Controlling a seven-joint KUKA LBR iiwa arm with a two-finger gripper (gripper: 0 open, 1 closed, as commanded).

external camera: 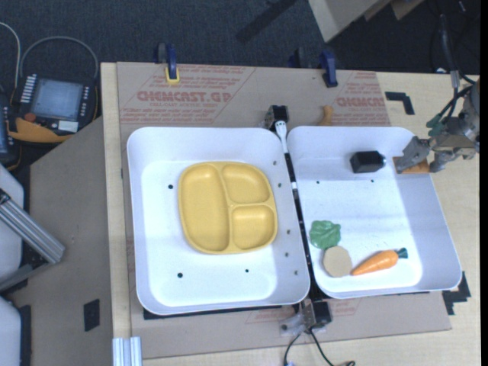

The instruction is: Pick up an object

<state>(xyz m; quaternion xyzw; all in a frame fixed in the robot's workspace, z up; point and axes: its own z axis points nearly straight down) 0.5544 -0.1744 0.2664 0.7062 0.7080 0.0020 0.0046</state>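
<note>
Two shallow white bins sit side by side on the surface (229, 90), which is covered in brown sheet printed with red lettering. The left bin (152, 280) holds a yellow divided plate (226, 206) with three compartments, lying flat near the bin's middle.

The right bin (435, 235) holds four small things. A small black block (367, 161) lies in its far part, apart from the others. In the near part a green leafy toy vegetable (325, 233) lies close to the bin's left wall. A tan round piece (337, 261) sits just nearer than it, touching it or almost so. A toy carrot (379, 261) lies on its side just right of the tan piece, its green top pointing right.

The tool (415, 157) is over the far right edge of the right bin, to the right of the black block and clear of it. Nothing shows in its grasp, and I cannot tell whether it is apart or together.

Two blue clamps (169, 56) grip the far edge of the surface.
</note>
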